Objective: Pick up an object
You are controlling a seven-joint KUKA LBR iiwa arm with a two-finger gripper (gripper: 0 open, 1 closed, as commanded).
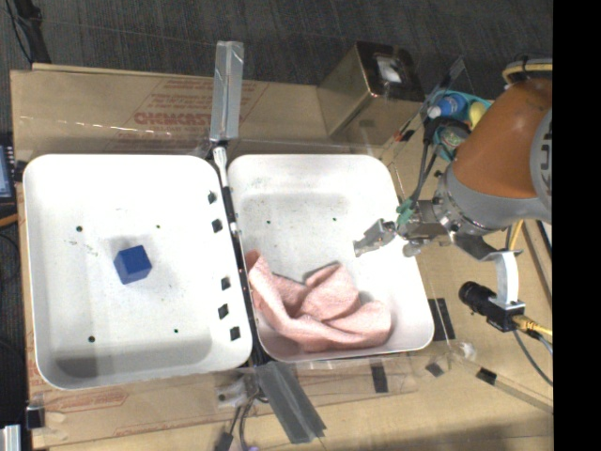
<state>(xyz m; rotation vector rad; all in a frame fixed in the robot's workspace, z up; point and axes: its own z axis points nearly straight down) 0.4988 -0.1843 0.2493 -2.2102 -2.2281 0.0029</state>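
A pink crumpled cloth (pixel 315 308) lies along the front of the right bin (pixel 310 181). A small blue cube (pixel 132 262) sits near the middle of the left bin (pixel 56 186). My gripper (pixel 374 238) reaches in from the right over the right bin's right side. It hangs a little beyond and to the right of the cloth, apart from it. Nothing shows in its grip.
A metal divider bar (pixel 226 83) runs back from between the two bins. A tan box (pixel 366 87) stands behind the right bin. The bins rest on a cardboard sheet (pixel 103 101). The back half of the right bin is bare white floor.
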